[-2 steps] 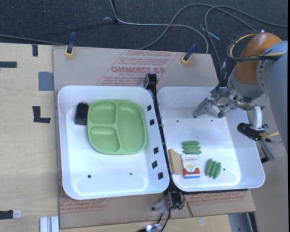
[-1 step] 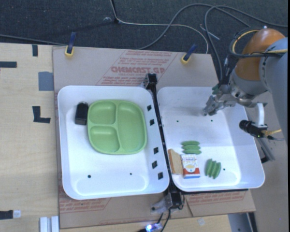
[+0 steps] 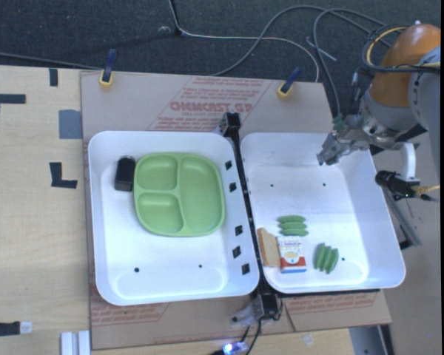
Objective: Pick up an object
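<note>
The right bin [image 3: 355, 191] holds several small things near its front: a green pea pod [image 3: 291, 225], a second green pod [image 3: 325, 258], a small red and white box [image 3: 292, 258] and a tan stick [image 3: 266, 247]. My gripper [image 3: 330, 153] hangs over the bin's far right corner, well behind these items, with its tips pointing down and left. Nothing shows between the tips.
The left bin [image 3: 111, 272] carries a green divided plate [image 3: 180, 193] and a small black block [image 3: 124, 173] at its left. A black divider [image 3: 239, 198] runs between the bins. Cables [image 3: 281, 28] lie behind the bench. The arm's orange band [image 3: 408, 54] is at the right.
</note>
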